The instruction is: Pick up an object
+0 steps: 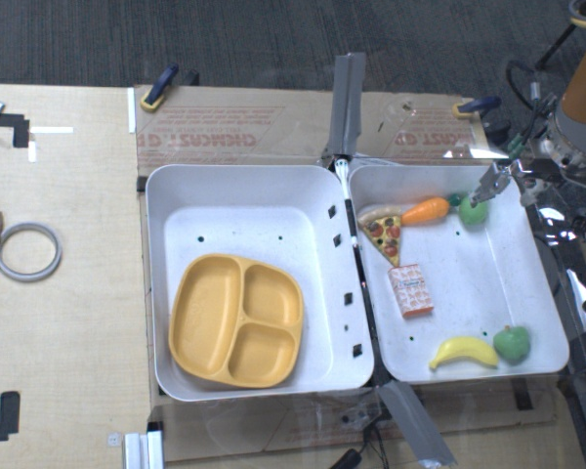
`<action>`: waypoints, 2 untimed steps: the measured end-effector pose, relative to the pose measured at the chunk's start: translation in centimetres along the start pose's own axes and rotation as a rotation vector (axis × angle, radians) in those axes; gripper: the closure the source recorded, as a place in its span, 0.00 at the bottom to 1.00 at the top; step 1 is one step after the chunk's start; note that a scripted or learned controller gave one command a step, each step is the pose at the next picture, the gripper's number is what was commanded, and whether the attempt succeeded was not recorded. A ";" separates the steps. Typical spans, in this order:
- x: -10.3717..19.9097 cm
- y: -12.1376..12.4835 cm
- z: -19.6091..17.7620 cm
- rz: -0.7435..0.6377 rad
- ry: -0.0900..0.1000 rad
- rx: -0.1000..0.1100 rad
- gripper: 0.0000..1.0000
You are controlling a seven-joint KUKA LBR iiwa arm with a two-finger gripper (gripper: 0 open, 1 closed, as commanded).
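Gripper (488,188) at right bin's (542,262) far right corner, tip just above a small green object (474,214) beside the toy carrot (425,211), grip state cannot be told; pizza slice (383,234), pink box (410,290), banana (464,353), green apple (512,344) lie nearer; yellow plate (237,319) in left bin (166,262).
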State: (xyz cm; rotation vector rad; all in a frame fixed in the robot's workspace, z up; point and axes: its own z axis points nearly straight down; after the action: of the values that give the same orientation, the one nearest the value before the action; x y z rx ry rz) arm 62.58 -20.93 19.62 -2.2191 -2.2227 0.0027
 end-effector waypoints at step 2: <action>3.1 3.4 10.3 0.022 0.000 -0.002 0.00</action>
State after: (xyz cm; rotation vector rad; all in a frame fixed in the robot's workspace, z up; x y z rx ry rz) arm 65.94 -17.82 9.30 -2.2451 -2.1990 0.0010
